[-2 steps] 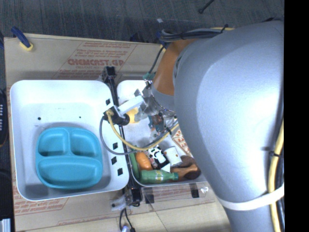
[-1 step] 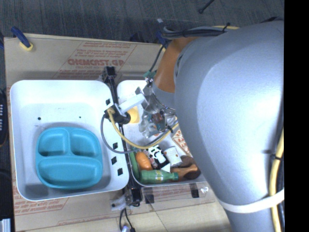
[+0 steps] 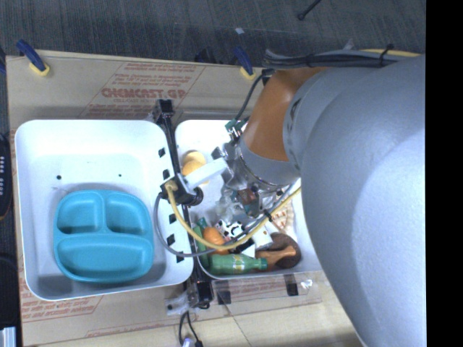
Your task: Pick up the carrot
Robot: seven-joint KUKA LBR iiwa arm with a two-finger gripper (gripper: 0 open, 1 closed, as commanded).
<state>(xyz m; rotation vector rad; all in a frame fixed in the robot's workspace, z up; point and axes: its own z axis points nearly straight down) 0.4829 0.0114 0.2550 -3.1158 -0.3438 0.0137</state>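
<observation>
The carrot [image 3: 212, 235], a small orange piece, lies near the front left of the right bin [image 3: 194, 130], partly under a yellow cable. My gripper [image 3: 233, 212] reaches down into that bin just above and to the right of the carrot. The wrist and the orange band [image 3: 269, 125] hide much of the bin's middle. Nothing shows between the gripper's tips that I can make out.
A green bottle [image 3: 235, 264] lies along the right bin's front wall beside a brown object [image 3: 281, 250]. A black-and-white item [image 3: 231, 230] sits next to the carrot, and a yellow object [image 3: 192, 162] sits further back. The left bin [image 3: 43, 143] holds a blue divided tray [image 3: 105, 233].
</observation>
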